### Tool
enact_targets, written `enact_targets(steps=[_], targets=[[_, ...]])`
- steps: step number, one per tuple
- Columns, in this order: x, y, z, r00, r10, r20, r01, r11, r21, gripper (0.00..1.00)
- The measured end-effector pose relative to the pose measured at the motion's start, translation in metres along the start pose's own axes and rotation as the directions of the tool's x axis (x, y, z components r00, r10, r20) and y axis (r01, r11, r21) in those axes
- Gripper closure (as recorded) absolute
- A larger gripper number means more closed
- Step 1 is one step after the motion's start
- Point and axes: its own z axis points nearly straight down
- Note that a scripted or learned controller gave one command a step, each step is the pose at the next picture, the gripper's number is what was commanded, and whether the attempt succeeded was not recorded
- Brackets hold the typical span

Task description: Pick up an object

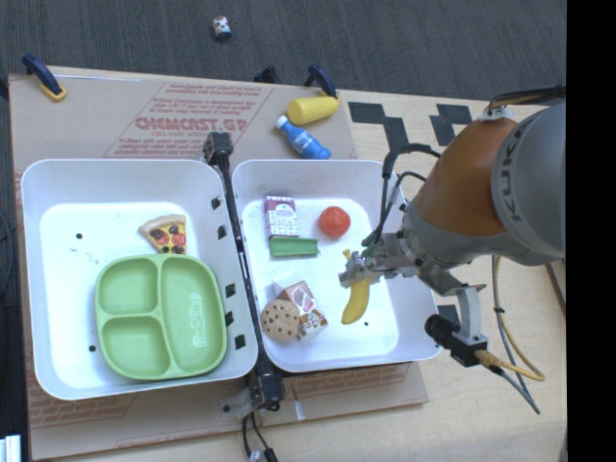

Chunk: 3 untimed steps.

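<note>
In the right bin (385,176) a yellow banana (355,302) lies near the right wall, pointing toward me. My gripper (360,269) sits low over the banana's upper end, right at its stem, and the wrist hides the contact. Further left in this bin are a red tomato (334,221), a green vegetable stick (293,247), a pink and white carton (281,216), a round cookie (280,321) and a second small carton (305,301).
The left bin (58,200) holds a green divided plate (161,316) and a pizza slice (164,233). Behind the bins on the cardboard lie a yellow bottle (311,110) and a blue bottle (303,141). The arm's orange and grey body (481,195) overhangs the right bin's right wall.
</note>
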Motion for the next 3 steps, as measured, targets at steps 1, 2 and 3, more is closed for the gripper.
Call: enact_targets(steps=[1,2,3], targets=[[0.0,0.001,-0.01,1.0,-0.005,0.001,0.005,1.0,-0.001,1.0],[0.0,0.003,-0.021,1.0,-0.01,0.001,0.01,1.0,-0.003,1.0],[0.0,0.004,-0.031,1.0,-0.014,0.002,0.014,1.0,-0.004,1.0]])
